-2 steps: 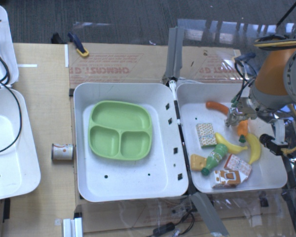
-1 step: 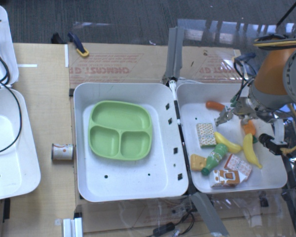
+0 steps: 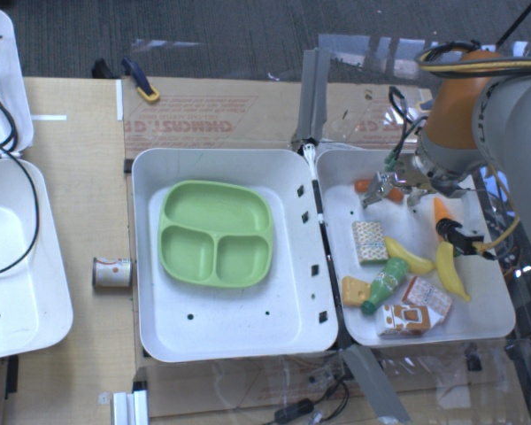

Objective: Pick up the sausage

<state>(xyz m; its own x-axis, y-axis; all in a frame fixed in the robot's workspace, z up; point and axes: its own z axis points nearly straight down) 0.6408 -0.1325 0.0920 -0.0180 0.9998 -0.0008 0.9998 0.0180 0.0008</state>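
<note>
- Reddish-orange sausage (image 3: 362, 185) lies directly under the gripper (image 3: 396, 189), with one end poking out on the side away from the arm; a second reddish patch shows below the metal parts.
- Jaws: low over the sausage, near the right bin (image 3: 334, 204) floor; how far they are open cannot be told from this angle, and no grip on the sausage is visible.
- Judgement: approach looks done, the gripper is down at the target; grasp not confirmed and the lift is not yet done, since the sausage sits on the bin floor.
- Just beside the jaws, toward the arm: orange carrot (image 3: 440, 211), close enough to be nudged.
- Further out, toward the bin's front edge: a speckled cracker (image 3: 369, 240), two bananas (image 3: 410, 257), a green bottle (image 3: 385, 283), a yellow wedge (image 3: 355, 290) and a small carton (image 3: 405, 319), all apart from the sausage.
- Well away from the jaws: left bin (image 3: 146, 237) holding a green divided plate (image 3: 216, 233).
- Left to do: close on the sausage and raise it clear of the bin.
</note>
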